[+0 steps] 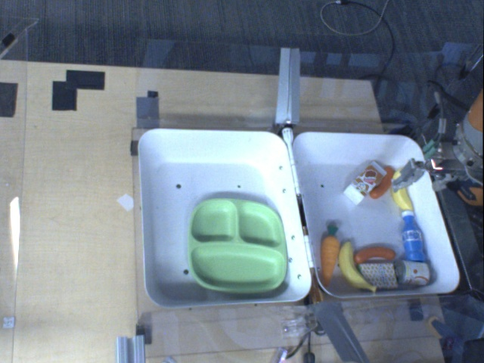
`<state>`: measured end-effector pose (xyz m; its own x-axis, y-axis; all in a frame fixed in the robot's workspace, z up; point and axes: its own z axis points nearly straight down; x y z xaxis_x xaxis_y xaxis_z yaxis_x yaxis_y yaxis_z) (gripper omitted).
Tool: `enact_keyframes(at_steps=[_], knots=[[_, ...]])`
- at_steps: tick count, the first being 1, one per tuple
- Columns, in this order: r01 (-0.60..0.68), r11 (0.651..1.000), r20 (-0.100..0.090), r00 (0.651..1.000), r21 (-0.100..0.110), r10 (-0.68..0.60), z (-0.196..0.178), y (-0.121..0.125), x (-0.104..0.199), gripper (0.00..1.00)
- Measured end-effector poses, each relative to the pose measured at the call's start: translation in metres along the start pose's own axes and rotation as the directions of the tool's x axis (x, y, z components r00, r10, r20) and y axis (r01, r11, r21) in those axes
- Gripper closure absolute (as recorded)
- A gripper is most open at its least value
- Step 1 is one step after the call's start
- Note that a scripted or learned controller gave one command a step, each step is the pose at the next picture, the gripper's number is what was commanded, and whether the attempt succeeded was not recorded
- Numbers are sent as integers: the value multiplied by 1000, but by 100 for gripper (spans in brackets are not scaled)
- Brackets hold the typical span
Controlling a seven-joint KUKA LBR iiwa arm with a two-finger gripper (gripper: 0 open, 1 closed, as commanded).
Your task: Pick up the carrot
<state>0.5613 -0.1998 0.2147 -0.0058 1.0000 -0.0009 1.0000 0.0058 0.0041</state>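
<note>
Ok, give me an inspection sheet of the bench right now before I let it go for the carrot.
Surface: wooden bench bearing two white bins side by side.
Job's things: carrot upright-ish near the front left corner of the right bin, beside a banana.
Clutter: in the right bin, a blue bottle, a red and white packet, a hot dog, a grater-like piece. Left bin holds a green divided tray.
Grippers: gripper over the right bin's far right side, far from the carrot; finger state unclear.
Cables: a black cable looped on the floor.
Surroundings: dark carpet beyond the bench.
</note>
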Motion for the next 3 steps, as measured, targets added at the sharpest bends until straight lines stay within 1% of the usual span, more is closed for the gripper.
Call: enact_keyframes(at_steps=[1, 2, 3], knots=[[-14, 1000, -1, 1000, 1, 14, 65, 50, 65, 0], [-29, 1000, -1, 1000, -1, 29, 5, -15, 112, 0], [-288, 958, -3, 958, -7, 288, 125, -45, 117, 0]])
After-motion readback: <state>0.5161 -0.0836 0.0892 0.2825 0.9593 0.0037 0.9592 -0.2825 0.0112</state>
